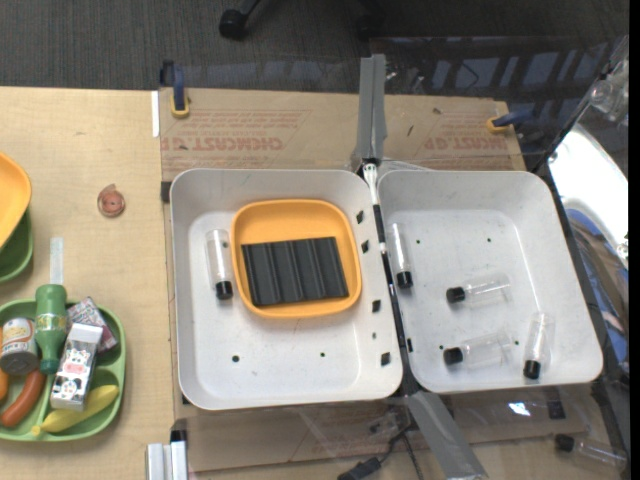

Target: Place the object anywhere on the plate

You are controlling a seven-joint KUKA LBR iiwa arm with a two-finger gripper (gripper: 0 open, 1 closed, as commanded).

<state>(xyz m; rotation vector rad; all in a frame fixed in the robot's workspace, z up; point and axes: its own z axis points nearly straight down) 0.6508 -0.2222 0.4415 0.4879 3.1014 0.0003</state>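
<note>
An orange square plate (296, 223) lies in the left bin (290, 373), toward its back. A dark ribbed rectangular pad (296, 271) rests on the plate and covers most of its middle. One clear vial with a black cap (217, 264) lies on the bin floor just left of the plate, cap toward the front. The right bin (470, 203) holds several similar vials: one (398, 256) along its left wall, one (478, 291) near the middle, and two (474, 351) (536, 345) at the front right.
Left of the bins, on the wooden bench, stands a green tray (105, 403) with toy food and a green bottle (50, 323). An orange bowl (10, 203) sits at the far left edge. Cardboard (260, 133) with two clamps lies behind the bins.
</note>
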